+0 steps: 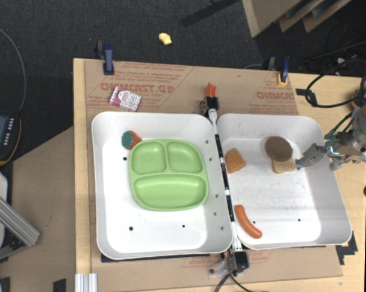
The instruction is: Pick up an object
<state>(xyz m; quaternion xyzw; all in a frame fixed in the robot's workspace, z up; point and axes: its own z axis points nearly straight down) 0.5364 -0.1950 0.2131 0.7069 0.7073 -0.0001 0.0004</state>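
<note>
**Gripper at the right bin, next to the brown round object**

In the right bin (324, 234), toward its 12 o'clock side, there is a brown round object (279, 148), and a small tan block (283, 167) touches it from the 6 o'clock side. The gripper (308, 156) comes in from 3 o'clock, and its visible grey finger (308, 156) points toward these two things. The tip of the finger is just beside the tan block, at the block's 3 o'clock side; if it really touches the block, I cannot tell. How far the gripper is open, I also cannot tell from this angle, and no object is seen between its fingers.

Other things lie in the same bin. An orange-tan piece (234, 160) is at 9 o'clock, near the wall between the bins. An orange-red sausage-shaped object (247, 222) lies at about 7 o'clock, on a slant.

The left bin (109, 194) holds a green plate with three compartments (168, 174) near its middle. A small red and teal object (131, 139) touches the plate's edge at 10 o'clock.

On the bench outside the bins, at 11 o'clock from the left bin, lies a small printed packet (125, 98).
</note>
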